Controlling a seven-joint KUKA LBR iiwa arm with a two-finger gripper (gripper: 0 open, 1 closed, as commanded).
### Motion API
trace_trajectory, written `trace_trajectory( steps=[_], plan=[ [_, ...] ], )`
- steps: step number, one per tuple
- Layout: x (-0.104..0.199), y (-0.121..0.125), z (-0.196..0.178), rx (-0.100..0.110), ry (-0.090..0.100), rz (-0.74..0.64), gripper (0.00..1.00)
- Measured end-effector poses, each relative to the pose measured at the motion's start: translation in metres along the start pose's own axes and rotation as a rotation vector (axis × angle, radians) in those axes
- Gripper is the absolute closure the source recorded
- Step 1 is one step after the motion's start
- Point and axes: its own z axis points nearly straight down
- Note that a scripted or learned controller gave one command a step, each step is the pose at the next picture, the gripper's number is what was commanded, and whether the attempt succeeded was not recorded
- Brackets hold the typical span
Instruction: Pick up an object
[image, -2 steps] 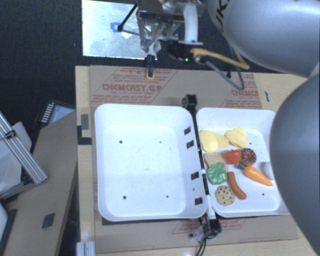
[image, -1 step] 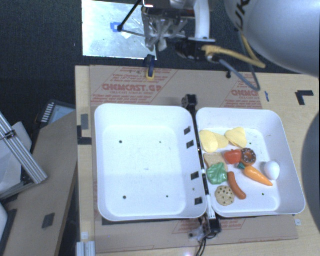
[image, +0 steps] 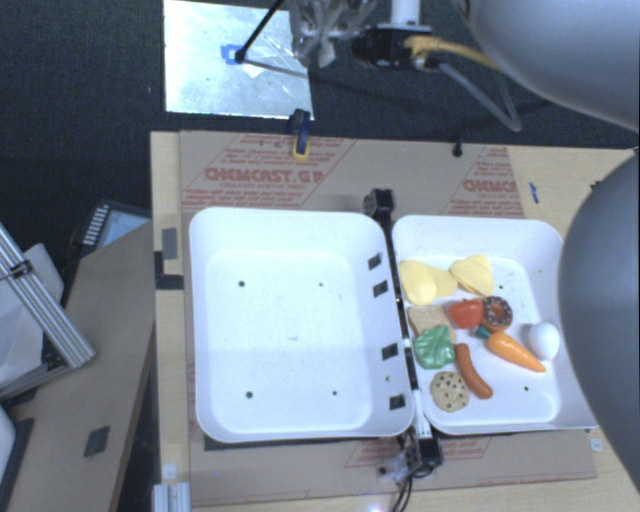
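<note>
Grey arm (image: 600, 330) blurred down the right edge, arching over the counter (image: 270, 170). Claw (image: 325, 30) high beyond both bins; apart or together, cannot tell. Right bin (image: 535, 235) with ten toy foods: two yellow pieces (image: 425, 282), one each of tomato (image: 465, 313), doughnut (image: 496, 313), carrot (image: 515, 350), egg (image: 543, 340), sausage (image: 473, 370), cookie (image: 449, 391), green leaf (image: 434, 347), tan slice (image: 427, 318).

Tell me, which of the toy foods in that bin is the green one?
The leafy green piece in the right bin, beside the divider, just above the cookie. The other pieces are yellow, orange, red, brown or white.
</note>
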Motion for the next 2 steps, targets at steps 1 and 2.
trace_trajectory(
  steps=[1, 2],
  plan=[
    [0.0008, -0.0011, 0.0005, 0.003, -0.001, -0.002, 1.0],
    [0.0008, -0.0011, 0.0005, 0.003, -0.001, -0.002, 1.0]
  ],
)
